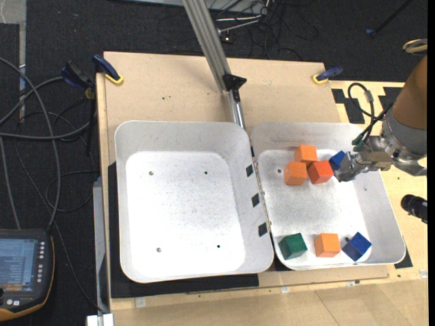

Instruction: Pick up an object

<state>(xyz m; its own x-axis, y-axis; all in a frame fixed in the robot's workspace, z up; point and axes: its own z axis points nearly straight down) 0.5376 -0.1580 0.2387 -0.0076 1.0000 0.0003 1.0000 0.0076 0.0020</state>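
Note:
The right bin [380, 202] holds several blocks. Near its back, two orange blocks [306, 153] [295, 173] and a red-orange block [319, 172] sit bunched together. A blue block [337, 159] lies just right of them, partly hidden by the gripper [344, 170]. The gripper hangs low over the bin, right beside the red-orange block and against the blue one. Along the bin's front edge lie a green block [293, 245], another orange block [327, 244] and a second blue block [356, 246].
The left bin [136, 182] stands beside the right one, their rims meeting mid-bench. A metal pole [211, 39] slants in from the back to the bins' junction. Clamps [109, 70] [326, 75] grip the bench's back corners. Cables lie on the floor at left.

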